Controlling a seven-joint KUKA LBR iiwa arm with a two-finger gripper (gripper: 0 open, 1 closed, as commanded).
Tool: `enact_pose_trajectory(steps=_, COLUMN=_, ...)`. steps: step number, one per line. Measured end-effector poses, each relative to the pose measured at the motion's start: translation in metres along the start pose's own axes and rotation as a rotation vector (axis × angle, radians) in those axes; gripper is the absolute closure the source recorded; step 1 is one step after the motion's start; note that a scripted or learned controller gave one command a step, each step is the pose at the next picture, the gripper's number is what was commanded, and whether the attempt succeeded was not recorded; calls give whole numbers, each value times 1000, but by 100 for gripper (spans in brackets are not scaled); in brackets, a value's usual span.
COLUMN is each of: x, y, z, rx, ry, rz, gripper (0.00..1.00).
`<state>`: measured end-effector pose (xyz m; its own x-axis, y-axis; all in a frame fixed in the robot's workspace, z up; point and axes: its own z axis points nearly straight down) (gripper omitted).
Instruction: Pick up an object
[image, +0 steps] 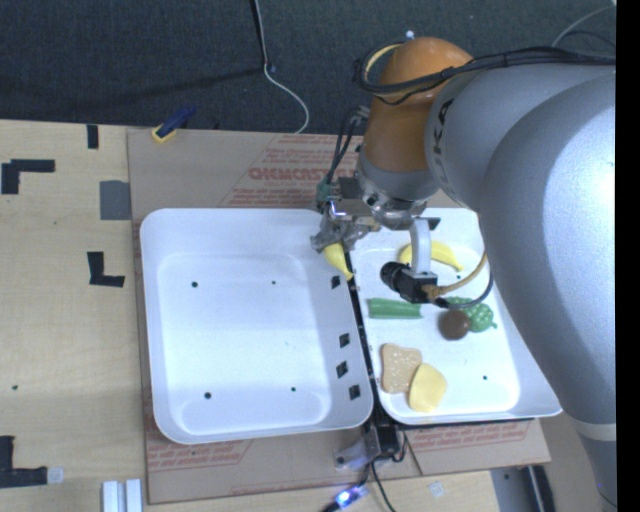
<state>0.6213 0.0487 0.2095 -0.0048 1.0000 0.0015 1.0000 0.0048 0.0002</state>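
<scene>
My gripper (336, 238) hangs over the divider between the two bins, at the top left corner of the right bin (500, 395). A small yellow piece (339, 262) lies directly under its tip, touching or nearly touching it. Whether it is gripped I cannot tell. In the right bin lie a yellow banana (443, 256), a green bean pod (393, 308), a brown round thing (455, 324) with a green piece (483, 318) beside it, a tan slice of toast (398, 366) and a pale yellow wedge (427, 388).
The left bin (240, 330) stands beside the right one on brown cardboard. The big grey arm covers the right bin's far right side. A thin white cable (285, 85) runs down from the back. A small yellow and blue thing (173, 122) lies beyond the bins.
</scene>
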Motion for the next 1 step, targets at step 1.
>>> enact_pose_trajectory(steps=1, x=-22, y=-49, z=-5, rx=5, ry=-3, rz=6, gripper=100)
